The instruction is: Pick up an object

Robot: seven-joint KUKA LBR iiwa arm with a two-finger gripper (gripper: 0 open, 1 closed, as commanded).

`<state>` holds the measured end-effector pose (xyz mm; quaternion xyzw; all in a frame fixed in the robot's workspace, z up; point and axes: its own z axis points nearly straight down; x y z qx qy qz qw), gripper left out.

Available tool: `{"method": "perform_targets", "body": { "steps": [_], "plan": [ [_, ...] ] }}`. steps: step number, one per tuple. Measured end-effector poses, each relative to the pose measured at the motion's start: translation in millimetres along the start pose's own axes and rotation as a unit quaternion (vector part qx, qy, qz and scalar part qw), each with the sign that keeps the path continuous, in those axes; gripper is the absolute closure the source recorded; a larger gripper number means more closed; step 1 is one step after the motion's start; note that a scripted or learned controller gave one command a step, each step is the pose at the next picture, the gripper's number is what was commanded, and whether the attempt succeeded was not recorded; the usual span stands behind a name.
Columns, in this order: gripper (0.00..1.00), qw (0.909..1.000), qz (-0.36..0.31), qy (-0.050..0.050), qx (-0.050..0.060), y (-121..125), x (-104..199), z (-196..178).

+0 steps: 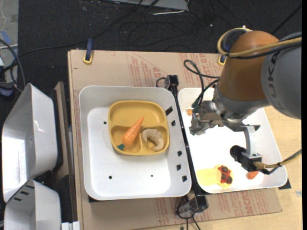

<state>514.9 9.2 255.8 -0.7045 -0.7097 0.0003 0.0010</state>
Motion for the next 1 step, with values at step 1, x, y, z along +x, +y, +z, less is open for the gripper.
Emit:
{"method": "perform_targets", "body": {
  "steps": [1],
  "plan": [
    [1.0,1.0,-0.001,0.0,0.0,6.7,58.3,15.8]
  ]
}}
